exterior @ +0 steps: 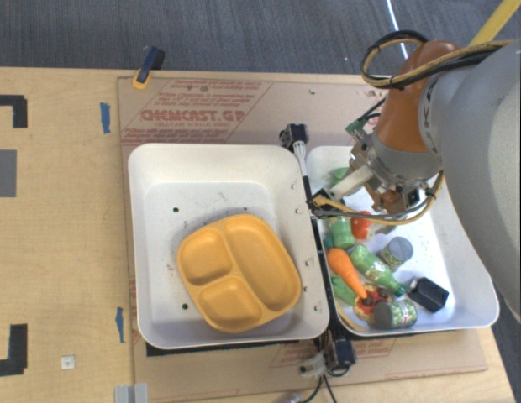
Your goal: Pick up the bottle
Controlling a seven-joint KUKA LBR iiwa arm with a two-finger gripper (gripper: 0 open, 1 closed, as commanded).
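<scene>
Clearly the grey arm's gripper, whose finger state cannot be told, hangs over the back of the right white bin, so it should descend squarely onto the green plastic bottle lying beside the orange carrot.

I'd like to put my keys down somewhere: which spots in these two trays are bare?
The left bin has bare floor behind the yellow divided plate and along its left wall. The right bin is crowded: carrot, green bottle and black block, with the arm overhead.
</scene>
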